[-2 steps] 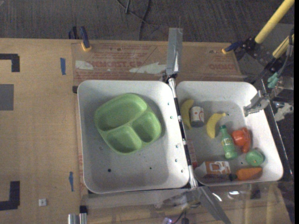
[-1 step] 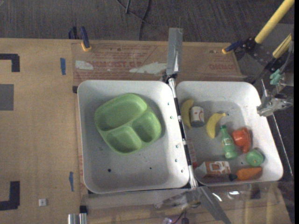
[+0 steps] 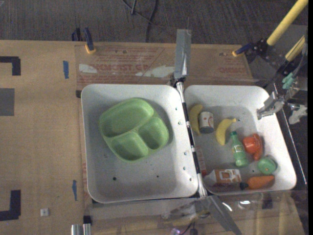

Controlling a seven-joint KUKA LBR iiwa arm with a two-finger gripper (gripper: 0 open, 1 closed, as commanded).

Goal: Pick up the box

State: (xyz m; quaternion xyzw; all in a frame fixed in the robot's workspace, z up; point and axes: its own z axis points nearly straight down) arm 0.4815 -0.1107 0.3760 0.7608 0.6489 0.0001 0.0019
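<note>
Left bin [image 3: 93,180]: I am noting a green divided tray [image 3: 134,129] lying inside.

Right bin [image 3: 288,173]: I am locating the box [image 3: 225,176], orange and white, lying flat at the near wall, a carrot [image 3: 260,181] just beside it, a green bottle [image 3: 238,150] behind.

Gripper [image 3: 269,108]: hovering at the bin's far right rim, well apart from the box; its open-or-closed state I cannot tell.

Approach, my judgement: I am favouring a descent from above, avoiding the carrot and wall.

Surface: brown cardboard bench [image 3: 39,131], taped.

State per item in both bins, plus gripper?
box: lying flat, right bin, front edge
green bottle: lying down
can: upright
two bananas: lying loose
divided plate: right way up, left bin
gripper: above right bin, holding nothing
</note>
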